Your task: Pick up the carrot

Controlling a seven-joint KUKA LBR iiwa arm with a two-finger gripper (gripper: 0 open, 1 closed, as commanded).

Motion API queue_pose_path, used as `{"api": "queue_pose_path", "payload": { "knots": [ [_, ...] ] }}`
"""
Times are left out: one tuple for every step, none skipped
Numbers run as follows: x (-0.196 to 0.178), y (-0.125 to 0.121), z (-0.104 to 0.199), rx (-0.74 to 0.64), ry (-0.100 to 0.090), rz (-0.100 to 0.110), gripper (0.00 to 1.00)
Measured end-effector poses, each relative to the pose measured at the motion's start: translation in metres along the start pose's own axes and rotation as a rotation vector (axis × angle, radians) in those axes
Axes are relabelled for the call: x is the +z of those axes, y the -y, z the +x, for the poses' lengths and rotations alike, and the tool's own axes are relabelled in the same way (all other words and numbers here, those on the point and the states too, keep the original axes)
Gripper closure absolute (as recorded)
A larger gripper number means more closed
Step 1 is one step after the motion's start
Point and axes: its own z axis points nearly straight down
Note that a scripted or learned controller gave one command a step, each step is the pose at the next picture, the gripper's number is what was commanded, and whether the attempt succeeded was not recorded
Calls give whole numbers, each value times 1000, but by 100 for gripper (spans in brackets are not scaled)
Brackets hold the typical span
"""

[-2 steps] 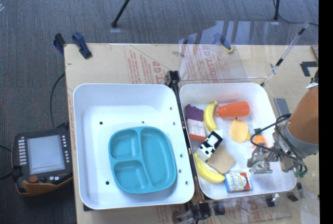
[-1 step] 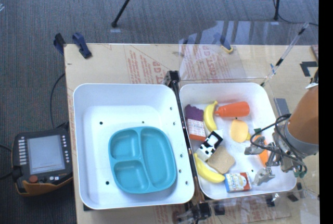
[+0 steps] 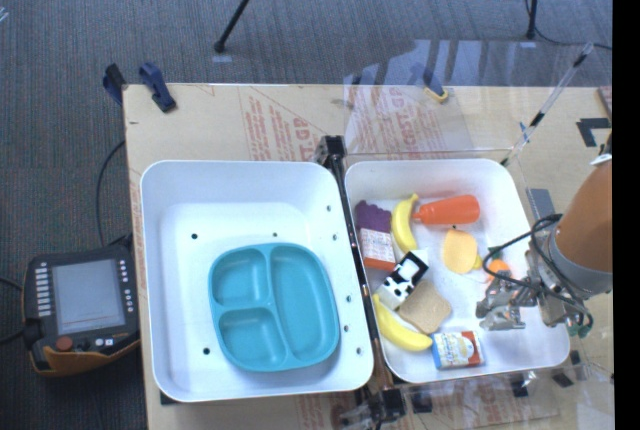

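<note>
The carrot [image 3: 449, 210] is seen in the right bin [image 3: 500, 176], up near twelve o'clock. It is orange, lies flat on its side, and its thin end points to nine o'clock. A banana [image 3: 402, 223] is curved just beside that thin end, and a round yellow piece [image 3: 461, 251] is found just below the carrot, at six o'clock from it.

The tool [image 3: 503, 308] is seen low in the same bin, near four o'clock, well apart from the carrot. Nothing is held in it. How wide it is cannot be told, because it is small and mixed up with wires.

More toys are spread in this bin: a second banana [image 3: 401, 329] at seven o'clock, a slice of bread [image 3: 428, 308] beside it, a black and white toy [image 3: 403, 278] and a small box [image 3: 458, 350] at six o'clock. A blue plate [image 3: 272, 306] is placed in the left bin [image 3: 180, 218]. Both bins are set on the tabletop [image 3: 240, 123].

The reach step looks to be in hand; the carrot is not yet touched. Next, the tool probably needs to be moved toward eleven o'clock, over the yellow piece, and lowered across the fat middle of the carrot. Care is needed so the banana is not bumped.
</note>
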Motion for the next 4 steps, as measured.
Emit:
{"api": "queue_pose_path", "payload": {
  "knots": [
    [1, 0, 0, -1, -1, 0, 0],
    [-9, -2, -2, -7, 3, -1, 100],
    [-9, -2, -2, -8, 2, -2, 0],
    [11, -33, 3, 317, 5, 11, 0]
  ]
}}
